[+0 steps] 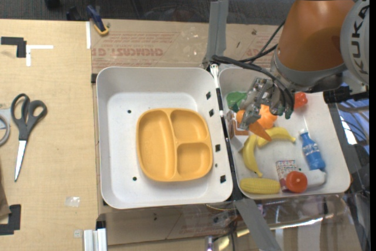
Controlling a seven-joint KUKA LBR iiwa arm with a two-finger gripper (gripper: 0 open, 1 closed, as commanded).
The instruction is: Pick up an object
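The right bin holds several toy foods. My gripper hangs low over its back left part, right above an orange fruit and beside a green item. An orange wedge lies just in front of the fruit. Nearer the front are a yellow banana, a corn cob, a red tomato, a small white box and a blue bottle. A red piece sits at the back, partly hidden by the wrist.
The left bin holds a yellow divided plate. Scissors lie on the wooden bench at far left. The arm's orange band covers the right bin's back edge.
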